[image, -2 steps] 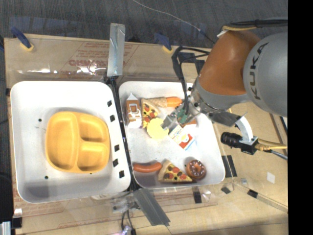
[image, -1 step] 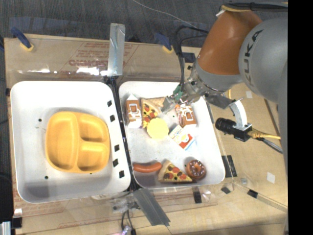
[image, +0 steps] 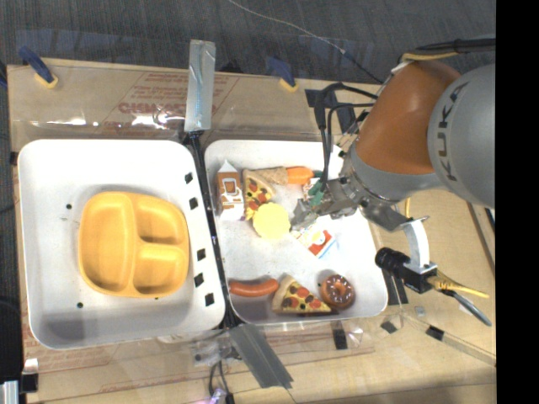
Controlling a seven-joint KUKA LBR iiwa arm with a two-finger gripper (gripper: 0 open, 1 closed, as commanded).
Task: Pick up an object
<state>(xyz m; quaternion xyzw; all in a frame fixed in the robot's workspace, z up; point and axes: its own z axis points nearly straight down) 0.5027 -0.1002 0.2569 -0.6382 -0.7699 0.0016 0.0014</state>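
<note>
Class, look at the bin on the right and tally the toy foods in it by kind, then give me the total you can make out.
Pizza slices: 2
Sausage: 1
Doughnut: 1
Yellow disc: 1
Orange piece, maybe a carrot: 1
Small cartons or packets: 2
Total: 8, though the arm may hide more.

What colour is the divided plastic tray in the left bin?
Yellow: the divided plastic tray shows best in the camera view.

Toy foods lay in the right bin (image: 370, 251): a yellow disc (image: 271, 221) near its middle, with a pizza slice (image: 256, 194) just beside it. Along the near wall lay a sausage (image: 253, 288), a second pizza slice (image: 299, 297) and a chocolate doughnut (image: 337, 290).
</note>
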